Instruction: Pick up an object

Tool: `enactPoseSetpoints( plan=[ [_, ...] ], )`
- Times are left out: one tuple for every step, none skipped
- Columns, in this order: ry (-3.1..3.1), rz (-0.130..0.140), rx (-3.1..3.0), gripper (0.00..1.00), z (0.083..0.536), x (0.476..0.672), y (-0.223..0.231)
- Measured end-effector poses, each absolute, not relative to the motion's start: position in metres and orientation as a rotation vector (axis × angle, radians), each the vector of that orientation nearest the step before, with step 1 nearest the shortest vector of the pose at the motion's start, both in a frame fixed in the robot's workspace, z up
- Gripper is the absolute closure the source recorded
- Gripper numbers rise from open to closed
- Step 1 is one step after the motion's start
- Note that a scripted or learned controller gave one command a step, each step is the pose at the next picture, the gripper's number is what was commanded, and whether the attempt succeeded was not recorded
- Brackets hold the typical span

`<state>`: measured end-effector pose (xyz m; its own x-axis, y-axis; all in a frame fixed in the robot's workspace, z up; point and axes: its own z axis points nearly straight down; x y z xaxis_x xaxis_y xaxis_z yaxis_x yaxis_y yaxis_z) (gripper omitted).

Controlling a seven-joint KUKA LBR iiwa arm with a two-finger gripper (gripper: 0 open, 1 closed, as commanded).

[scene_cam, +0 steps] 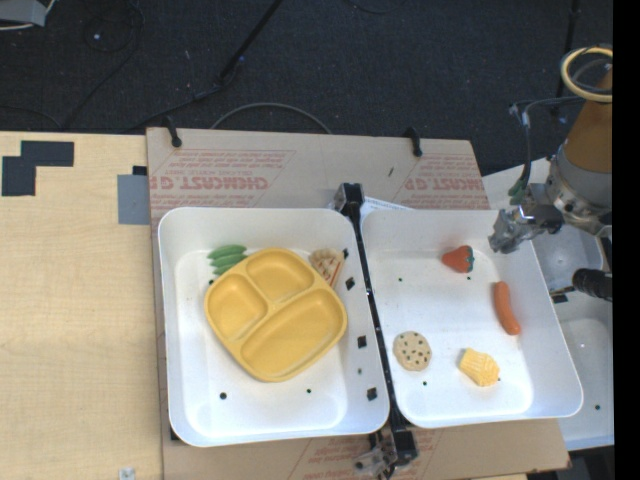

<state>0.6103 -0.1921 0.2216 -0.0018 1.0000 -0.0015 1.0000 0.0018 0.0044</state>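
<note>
tabletop (70,298): light wood, I see it left of the bins, with dark square marks near its top-left
cardboard sheet (300,168): brown, red print, lying under both bins
left bin (200,408): white, shallow
right bin (540,398): white, shallow, touching the left bin at a black centre divider (368,298)
floor (300,48): dark, with cables behind the tabletop

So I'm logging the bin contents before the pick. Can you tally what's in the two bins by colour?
Yellow: 2, the tray and the corn
Green: 1, the pea pods
Red: 1, the strawberry
Orange: 1, the sausage
Tan: 2, the cookie and the piece beside the tray
Total: 7
</note>
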Motion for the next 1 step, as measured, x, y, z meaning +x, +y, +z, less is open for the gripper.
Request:
enactPoseSetpoints(
  plan=[
    [2.225,-0.001,2.22,1.0,0.2224,0.6104,-0.1922]
  ],
)
